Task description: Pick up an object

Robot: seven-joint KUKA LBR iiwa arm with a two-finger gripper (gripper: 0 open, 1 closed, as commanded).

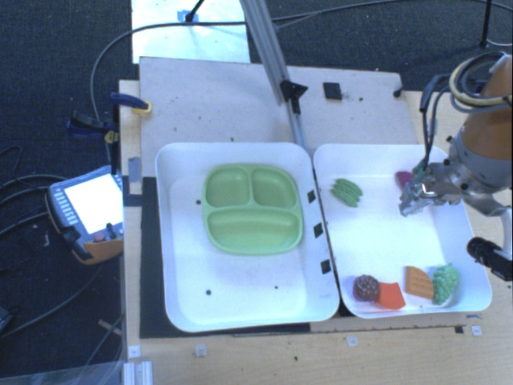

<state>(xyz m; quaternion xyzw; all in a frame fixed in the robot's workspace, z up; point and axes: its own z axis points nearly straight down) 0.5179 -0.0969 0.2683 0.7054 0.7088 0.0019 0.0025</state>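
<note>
My gripper (416, 196) hangs low over the right bin (377, 239), near its upper right part. A small magenta object (403, 180) lies right at the gripper's upper left edge, partly hidden by it; whether they touch is unclear. A green pea pod (347, 191) lies to the left of the gripper, apart from it. Along the bin's front edge sit a brown round piece (366, 287), a red-orange wedge (390, 296), an orange waffle-like square (418, 282) and a green broccoli-like piece (446, 281).
The left bin (184, 287) holds a green divided plate (252, 209). A slanted metal pole (268, 38) crosses the bench behind the bins. A handheld pendant (88, 211) and cables lie on the floor at the left.
</note>
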